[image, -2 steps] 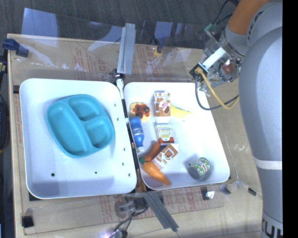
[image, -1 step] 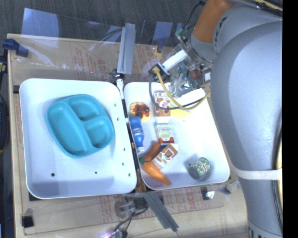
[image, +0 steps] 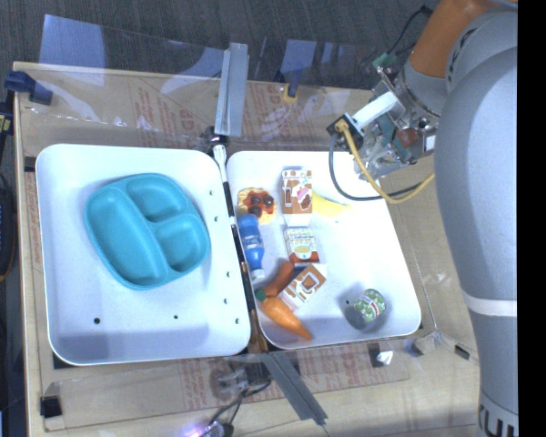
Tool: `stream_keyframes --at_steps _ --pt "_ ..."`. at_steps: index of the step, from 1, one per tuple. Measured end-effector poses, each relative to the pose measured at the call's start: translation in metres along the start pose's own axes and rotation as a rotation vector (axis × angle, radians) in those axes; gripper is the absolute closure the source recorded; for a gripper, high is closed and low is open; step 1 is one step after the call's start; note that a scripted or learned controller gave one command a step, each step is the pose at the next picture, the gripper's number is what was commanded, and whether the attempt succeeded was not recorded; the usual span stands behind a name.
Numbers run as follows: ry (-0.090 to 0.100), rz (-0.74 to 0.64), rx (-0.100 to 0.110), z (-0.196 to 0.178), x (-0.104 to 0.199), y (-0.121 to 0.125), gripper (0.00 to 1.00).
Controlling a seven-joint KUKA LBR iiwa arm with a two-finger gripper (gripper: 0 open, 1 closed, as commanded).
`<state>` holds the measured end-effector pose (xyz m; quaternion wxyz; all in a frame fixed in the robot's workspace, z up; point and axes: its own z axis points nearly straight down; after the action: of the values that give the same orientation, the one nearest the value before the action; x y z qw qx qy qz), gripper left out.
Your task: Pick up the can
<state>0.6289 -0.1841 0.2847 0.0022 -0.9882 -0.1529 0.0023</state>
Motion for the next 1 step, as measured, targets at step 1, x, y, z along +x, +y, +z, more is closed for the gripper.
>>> stream_keyframes --at_steps 1 --pt "-0.002 0.097 0.001 0.0435 0.0083 -0.0593 1.0"
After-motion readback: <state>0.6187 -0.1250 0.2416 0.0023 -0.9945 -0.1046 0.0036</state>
